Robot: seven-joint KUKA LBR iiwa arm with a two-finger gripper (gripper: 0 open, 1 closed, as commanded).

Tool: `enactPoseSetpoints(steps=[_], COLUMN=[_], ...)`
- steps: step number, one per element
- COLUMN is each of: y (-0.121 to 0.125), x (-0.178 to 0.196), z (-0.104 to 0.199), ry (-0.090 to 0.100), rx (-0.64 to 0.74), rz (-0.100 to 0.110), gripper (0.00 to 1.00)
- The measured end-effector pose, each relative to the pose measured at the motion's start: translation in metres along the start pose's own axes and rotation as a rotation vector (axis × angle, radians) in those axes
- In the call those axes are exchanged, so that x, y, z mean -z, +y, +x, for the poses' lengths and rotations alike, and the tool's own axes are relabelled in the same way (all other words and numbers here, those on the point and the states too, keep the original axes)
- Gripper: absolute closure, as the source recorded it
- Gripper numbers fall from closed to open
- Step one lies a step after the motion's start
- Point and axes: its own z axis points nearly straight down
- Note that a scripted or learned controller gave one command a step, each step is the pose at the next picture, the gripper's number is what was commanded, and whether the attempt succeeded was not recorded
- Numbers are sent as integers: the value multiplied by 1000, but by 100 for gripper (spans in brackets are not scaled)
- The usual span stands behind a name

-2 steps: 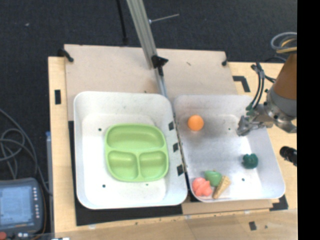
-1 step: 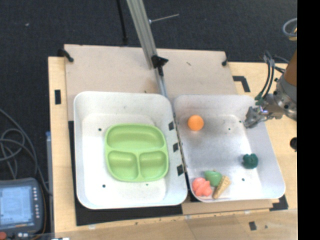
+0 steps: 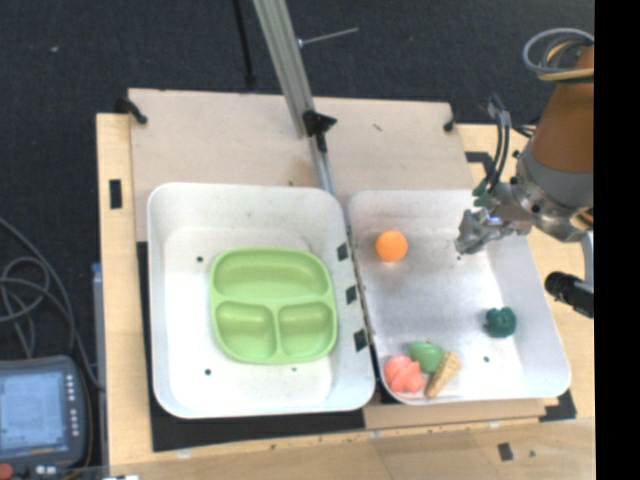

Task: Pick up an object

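The right bin (image 3: 520,363) holds an orange ball (image 3: 391,246) near its back left. A dark green piece (image 3: 500,321) lies toward the right wall. At the front edge sit a pink toy (image 3: 403,373), a light green toy (image 3: 427,354) and a tan cone-shaped piece (image 3: 444,374), close together. My gripper (image 3: 472,234) hangs over the back right part of this bin, to the right of the orange ball and apart from it. Nothing shows between its tips.
The left bin (image 3: 180,268) bears a green divided plate (image 3: 272,303) with three compartments. A slanted metal pole (image 3: 288,58) rises from behind the bins' shared wall. A black knob (image 3: 568,293) sticks out at the right bin's edge.
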Motion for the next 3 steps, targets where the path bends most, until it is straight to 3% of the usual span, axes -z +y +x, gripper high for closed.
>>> enactPoseSetpoints(steps=[1,3], y=[-5,0], x=[7,-15], z=[53,169], ry=[1,1], rx=[0,-1], rz=[2,6], gripper=[100,100])
